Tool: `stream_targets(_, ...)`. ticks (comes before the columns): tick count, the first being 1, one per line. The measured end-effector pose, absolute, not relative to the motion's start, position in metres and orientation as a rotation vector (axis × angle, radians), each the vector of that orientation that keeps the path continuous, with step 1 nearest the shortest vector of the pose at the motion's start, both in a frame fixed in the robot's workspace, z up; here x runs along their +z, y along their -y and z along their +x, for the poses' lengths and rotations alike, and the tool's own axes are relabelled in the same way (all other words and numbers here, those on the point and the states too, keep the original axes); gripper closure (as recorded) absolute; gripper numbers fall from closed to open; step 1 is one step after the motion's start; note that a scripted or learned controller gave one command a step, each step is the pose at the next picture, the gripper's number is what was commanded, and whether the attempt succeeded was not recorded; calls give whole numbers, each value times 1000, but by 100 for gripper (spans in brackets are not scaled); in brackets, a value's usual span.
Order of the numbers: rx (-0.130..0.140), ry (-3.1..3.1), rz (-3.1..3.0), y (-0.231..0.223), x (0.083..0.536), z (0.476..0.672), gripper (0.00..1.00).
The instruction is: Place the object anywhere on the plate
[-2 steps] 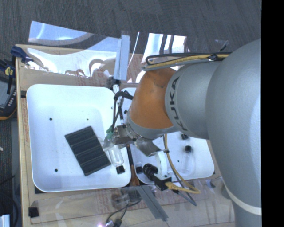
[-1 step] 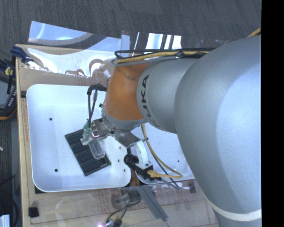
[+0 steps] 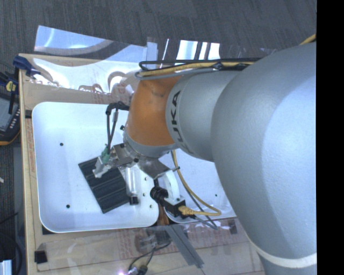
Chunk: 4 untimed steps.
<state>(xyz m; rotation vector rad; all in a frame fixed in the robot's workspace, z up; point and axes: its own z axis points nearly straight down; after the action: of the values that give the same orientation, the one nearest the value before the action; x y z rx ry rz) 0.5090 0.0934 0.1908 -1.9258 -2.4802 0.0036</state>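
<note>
I see the arm (image 3: 226,123) reaching over the left bin (image 3: 54,161). The tool (image 3: 115,172) sits low over a dark ribbed object (image 3: 105,188) lying flat on that bin's floor. I cannot tell the tool's state.

White bin (image 3: 54,161) sits on the tabletop (image 3: 80,252). Yellow-black device (image 3: 8,118) lies at the left edge, on dark carpet (image 3: 80,16). Clear sheet (image 3: 70,43) lies behind the bin.
</note>
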Motion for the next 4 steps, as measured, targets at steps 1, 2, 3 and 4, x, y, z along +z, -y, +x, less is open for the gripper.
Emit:
stream_targets(1, 4, 2548, -1834, -58, 200, 530, 0)
stream_targets(2, 3, 2618, -1734, 3, 191, 558, 0)
stream_targets(3, 5, 2594, -1765, -89, 192, 483, 0)
stream_targets(4, 8, 2465, -1945, -203, 90, 483, 0)
